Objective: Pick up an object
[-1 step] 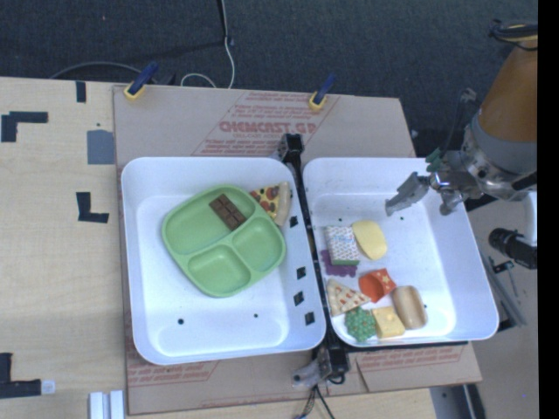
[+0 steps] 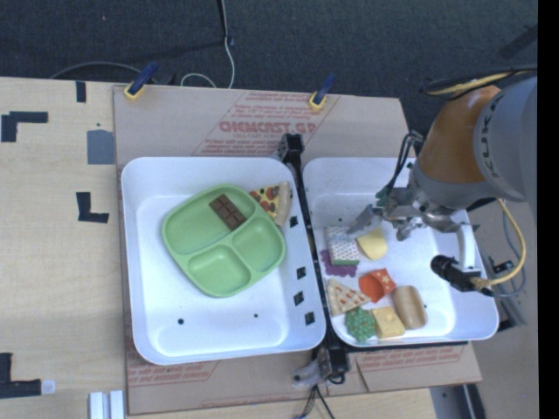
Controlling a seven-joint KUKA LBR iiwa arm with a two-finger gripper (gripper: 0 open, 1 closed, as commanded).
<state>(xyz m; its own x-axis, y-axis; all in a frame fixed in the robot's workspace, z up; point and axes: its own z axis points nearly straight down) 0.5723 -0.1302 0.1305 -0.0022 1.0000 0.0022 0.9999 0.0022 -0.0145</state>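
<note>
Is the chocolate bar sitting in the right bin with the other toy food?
No. The chocolate bar lies on the green divided plate in the left bin, across the divider from the right bin.

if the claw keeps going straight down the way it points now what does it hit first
Most likely the pale yellow toy just beneath the claw, in the right bin; depth is hard to judge from this slanted view.

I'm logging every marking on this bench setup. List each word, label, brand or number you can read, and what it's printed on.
"CHENGAST CP", or near it: red print, blurred, on the cardboard sheet behind the two white bins; the letters are uncertain.
More red print along the cardboard's front edge below the bins: too small and blurred to read.
"KU", upright letters on the arm's grey casing by the orange band: cut off, presumably the KUKA brand.
Black shapes on the wooden bench: marks, not letters.
</note>
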